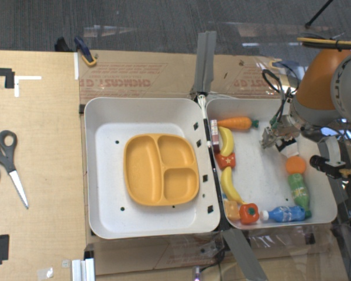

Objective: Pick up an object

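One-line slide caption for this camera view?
KUKA arm's hand hovers over the right bin of toy food, near an orange; the left bin holds a yellow divided plate.

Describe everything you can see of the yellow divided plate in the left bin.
The yellow divided plastic plate is a rounded square with three compartments: one long section along its left side and two smaller ones on its right. It looks smooth and matte, lies flat and slightly turned, near the middle of the left white bin, resting on the bin's floor.

Carrot [234,122], bananas [225,140], orange [295,165] and bottles [286,214] lie in right bin [269,183].
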`<control>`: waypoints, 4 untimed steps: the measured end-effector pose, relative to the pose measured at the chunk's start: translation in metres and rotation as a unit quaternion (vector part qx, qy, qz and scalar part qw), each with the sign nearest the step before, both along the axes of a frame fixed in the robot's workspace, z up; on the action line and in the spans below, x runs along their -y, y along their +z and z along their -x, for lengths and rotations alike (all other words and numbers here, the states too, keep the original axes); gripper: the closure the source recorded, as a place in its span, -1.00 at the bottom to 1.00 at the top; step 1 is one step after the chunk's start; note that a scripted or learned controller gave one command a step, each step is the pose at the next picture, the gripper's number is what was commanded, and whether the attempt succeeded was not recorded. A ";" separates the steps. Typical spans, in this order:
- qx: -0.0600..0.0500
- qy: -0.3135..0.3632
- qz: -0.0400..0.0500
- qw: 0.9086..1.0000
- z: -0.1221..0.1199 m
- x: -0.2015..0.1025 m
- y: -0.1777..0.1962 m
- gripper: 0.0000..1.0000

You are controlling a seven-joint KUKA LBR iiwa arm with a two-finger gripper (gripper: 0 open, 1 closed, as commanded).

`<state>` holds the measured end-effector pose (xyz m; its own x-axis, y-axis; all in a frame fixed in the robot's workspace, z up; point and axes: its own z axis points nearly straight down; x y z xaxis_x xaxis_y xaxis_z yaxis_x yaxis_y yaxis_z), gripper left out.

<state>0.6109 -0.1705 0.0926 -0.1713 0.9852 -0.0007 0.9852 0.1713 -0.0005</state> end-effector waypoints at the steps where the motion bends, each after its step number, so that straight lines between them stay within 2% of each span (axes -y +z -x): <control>1: 0.000 -0.058 0.001 0.998 -0.031 -0.028 0.157 1.00; 2: 0.000 -0.127 0.000 0.992 -0.042 -0.016 0.027 1.00; 3: 0.002 0.140 0.000 0.990 -0.032 0.032 0.001 1.00; 4: -0.001 -0.047 -0.001 0.999 0.092 0.051 -0.001 1.00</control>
